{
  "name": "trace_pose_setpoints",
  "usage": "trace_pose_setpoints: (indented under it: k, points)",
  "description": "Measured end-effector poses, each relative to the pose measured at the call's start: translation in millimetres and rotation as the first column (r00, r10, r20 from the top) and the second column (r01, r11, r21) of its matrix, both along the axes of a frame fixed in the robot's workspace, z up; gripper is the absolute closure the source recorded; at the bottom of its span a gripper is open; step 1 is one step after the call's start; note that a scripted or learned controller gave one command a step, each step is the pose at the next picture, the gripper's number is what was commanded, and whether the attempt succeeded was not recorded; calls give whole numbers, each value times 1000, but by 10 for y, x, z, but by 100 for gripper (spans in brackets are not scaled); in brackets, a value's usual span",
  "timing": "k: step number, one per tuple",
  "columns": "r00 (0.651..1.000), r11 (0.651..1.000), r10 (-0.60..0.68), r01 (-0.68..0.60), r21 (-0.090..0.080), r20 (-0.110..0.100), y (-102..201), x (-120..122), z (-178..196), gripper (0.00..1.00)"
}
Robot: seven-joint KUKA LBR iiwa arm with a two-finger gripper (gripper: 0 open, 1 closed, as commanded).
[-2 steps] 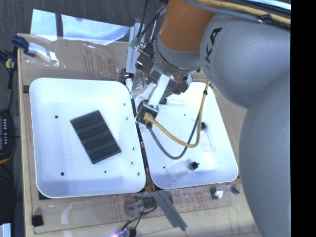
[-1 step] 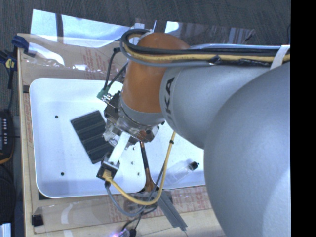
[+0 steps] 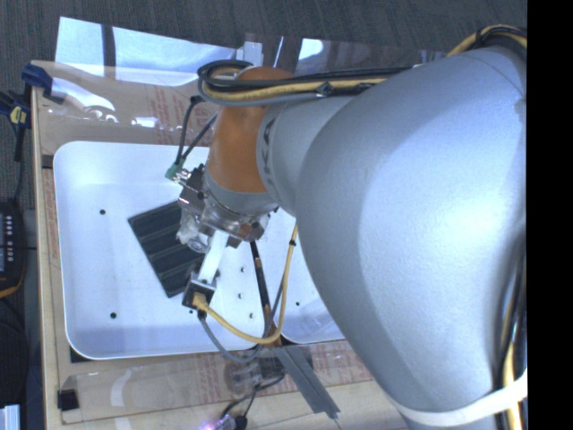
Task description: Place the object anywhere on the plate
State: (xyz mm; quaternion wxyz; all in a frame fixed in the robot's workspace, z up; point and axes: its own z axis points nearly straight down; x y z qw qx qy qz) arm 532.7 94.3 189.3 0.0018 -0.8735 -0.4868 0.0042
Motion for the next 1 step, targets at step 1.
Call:
trace_pose_setpoints:
  k: [1]
  points:
    - [868, 868, -497, 497, -1, 3, -777, -114, 9, 100]
